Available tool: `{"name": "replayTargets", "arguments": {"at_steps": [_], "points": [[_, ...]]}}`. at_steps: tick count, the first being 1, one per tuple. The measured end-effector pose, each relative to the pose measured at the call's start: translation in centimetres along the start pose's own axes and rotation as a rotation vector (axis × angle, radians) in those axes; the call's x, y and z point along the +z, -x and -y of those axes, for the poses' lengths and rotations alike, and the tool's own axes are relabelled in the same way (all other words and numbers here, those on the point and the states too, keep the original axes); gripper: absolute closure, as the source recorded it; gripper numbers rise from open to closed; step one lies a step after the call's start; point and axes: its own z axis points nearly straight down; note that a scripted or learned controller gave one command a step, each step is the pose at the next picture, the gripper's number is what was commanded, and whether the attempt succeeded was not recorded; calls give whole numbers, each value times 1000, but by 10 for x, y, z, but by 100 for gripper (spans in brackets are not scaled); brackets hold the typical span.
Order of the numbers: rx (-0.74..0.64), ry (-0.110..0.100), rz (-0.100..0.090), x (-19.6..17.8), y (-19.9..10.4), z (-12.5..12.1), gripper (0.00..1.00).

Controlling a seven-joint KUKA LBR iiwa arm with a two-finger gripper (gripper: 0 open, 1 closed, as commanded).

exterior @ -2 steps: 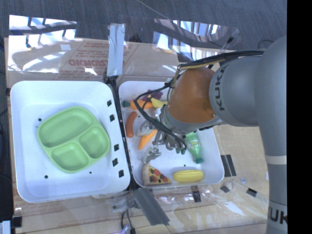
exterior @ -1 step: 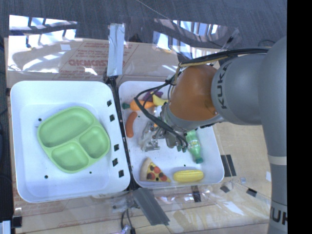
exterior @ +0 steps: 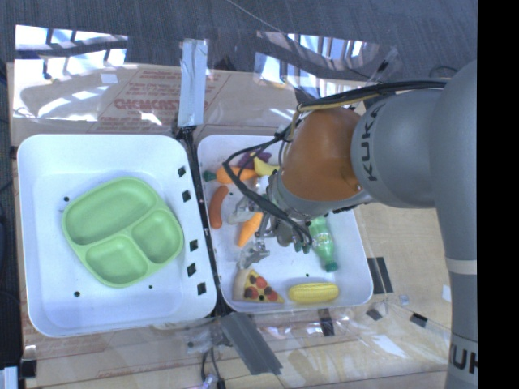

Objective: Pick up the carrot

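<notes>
The carrot [exterior: 249,228], small and orange, lies tilted in the middle of the right bin [exterior: 353,232]. My gripper [exterior: 247,233] hangs straight over it, low in the bin, below the arm's orange band. Its metal fingers [exterior: 240,212] stand apart, one just up-left of the carrot and the other just below it, so the carrot lies between them. The gripper is open and the carrot still looks to be resting on the bin floor.
Around the carrot lie a red sausage [exterior: 217,207], a pizza slice [exterior: 255,287], a yellow corn cob [exterior: 314,292], a green bottle [exterior: 323,247] and small toys [exterior: 261,167] at the back. The left bin [exterior: 40,217] holds a green divided plate [exterior: 122,231].
</notes>
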Motion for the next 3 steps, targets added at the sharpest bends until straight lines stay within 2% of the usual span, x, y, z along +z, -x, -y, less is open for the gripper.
{"name": "replayTargets", "arguments": {"at_steps": [1,2,3], "points": [[-7,0,3,-11,2,-1,100],[-162,-6,10,-142,-48,51,100],[-175,-8,11,-269,0,96,100]]}}
